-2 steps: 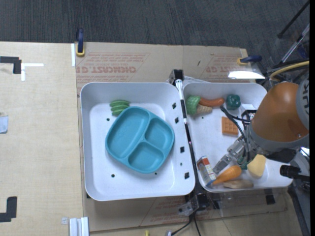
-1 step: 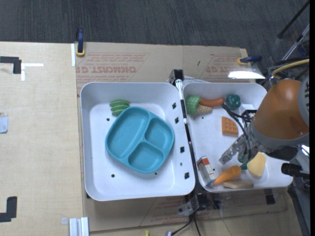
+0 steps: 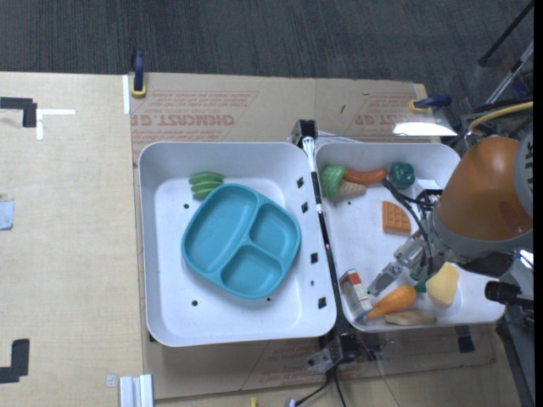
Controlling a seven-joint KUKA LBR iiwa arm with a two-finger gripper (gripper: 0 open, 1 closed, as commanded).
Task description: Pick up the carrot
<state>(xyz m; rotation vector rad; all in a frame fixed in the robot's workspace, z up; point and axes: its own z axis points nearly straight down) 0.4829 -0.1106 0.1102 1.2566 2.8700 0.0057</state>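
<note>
The carrot (image 3: 394, 300), orange with a pointed tip toward the left, lies near the front wall of the right bin (image 3: 373, 244). My gripper (image 3: 399, 273) hangs just above and behind it, reaching in from the right under the arm's orange band (image 3: 484, 195). The carrot rests on the bin floor. The gripper's body hides part of the floor behind the carrot.
Around the carrot lie a pale yellow fruit (image 3: 442, 284), a beige piece (image 3: 413, 318) and a small red-labelled bottle (image 3: 354, 287). Farther back are an orange waffle (image 3: 395, 218), a sausage (image 3: 366, 176), a broccoli (image 3: 333, 177) and a teal ball (image 3: 401, 175). The left bin (image 3: 161, 253) holds a blue divided plate (image 3: 242, 240) and a green vegetable (image 3: 205, 184).
</note>
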